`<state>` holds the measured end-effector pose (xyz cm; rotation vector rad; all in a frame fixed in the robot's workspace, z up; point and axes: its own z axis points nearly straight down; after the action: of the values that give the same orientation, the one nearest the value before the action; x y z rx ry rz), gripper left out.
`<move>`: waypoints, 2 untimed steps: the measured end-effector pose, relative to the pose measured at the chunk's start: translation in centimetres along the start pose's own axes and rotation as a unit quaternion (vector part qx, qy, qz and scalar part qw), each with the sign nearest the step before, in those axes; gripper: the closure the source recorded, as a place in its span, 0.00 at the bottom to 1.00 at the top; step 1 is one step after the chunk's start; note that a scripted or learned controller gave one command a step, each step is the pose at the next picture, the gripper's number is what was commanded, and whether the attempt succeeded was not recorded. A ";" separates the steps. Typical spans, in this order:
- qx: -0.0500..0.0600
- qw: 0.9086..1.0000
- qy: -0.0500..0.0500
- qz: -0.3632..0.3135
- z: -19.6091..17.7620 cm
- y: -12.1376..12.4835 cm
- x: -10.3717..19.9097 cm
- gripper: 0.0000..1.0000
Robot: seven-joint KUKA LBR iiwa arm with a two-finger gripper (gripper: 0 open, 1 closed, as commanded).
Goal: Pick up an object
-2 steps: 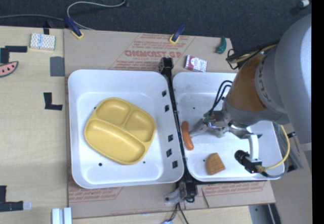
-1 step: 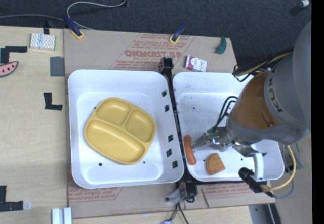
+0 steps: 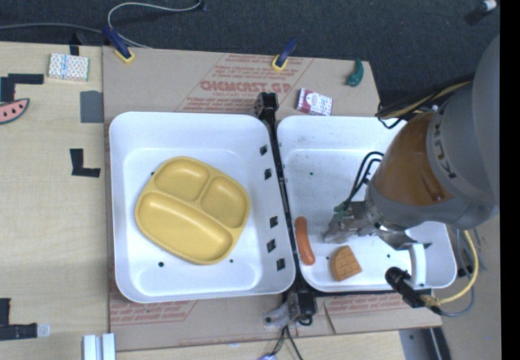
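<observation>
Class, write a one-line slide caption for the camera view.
Pincer above right bin, near hot dog and cracker; yellow tray in left bin.

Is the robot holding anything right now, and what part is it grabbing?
Nothing looks held. The gripper hovers in the right bin, with the hot dog and the toast piece lying apart from it on the bin floor.

You get even, bright overhead light, soft shadows inside the white bins (image 3: 195,123), and slight blur on the arm (image 3: 455,163) beside them.
</observation>
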<state>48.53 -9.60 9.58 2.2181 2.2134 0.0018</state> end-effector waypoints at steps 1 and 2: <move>0.000 1.000 0.000 0.000 0.0 0.0 0.0 0.00; 0.001 1.000 0.001 0.000 -0.9 0.0 0.1 1.00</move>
<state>48.53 -9.52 10.48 2.2195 2.2156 0.0020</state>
